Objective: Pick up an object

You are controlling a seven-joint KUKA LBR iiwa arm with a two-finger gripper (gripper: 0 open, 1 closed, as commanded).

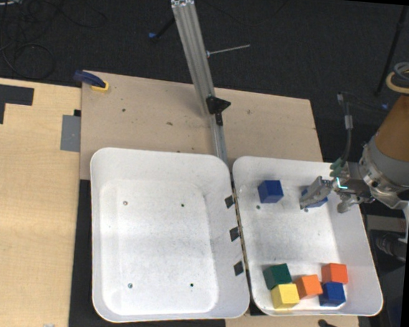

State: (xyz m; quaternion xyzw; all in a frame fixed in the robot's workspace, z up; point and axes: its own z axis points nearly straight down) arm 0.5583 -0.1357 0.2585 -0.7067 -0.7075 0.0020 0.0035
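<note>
Worktop: pale wood, carrying two shallow white bins side by side.
Left bin: the larger-looking tray, bare white floor with a few dark specks.
Right bin: holds all the cubes.
Arm: grey with an orange band, reaching in from the right over the far right part of the right bin.
Metal rail: slants from the far side down towards the gap between the bins.
Tool: low over the far half of the right bin; something blue sits at its tip, and I cannot tell whether the fingers are apart or together.
Blue cube: far left of the right bin, left of the tool and apart from it.
Near cluster: green cube, yellow cube, orange cube, red cube and second blue cube, packed close in the near right corner.
</note>
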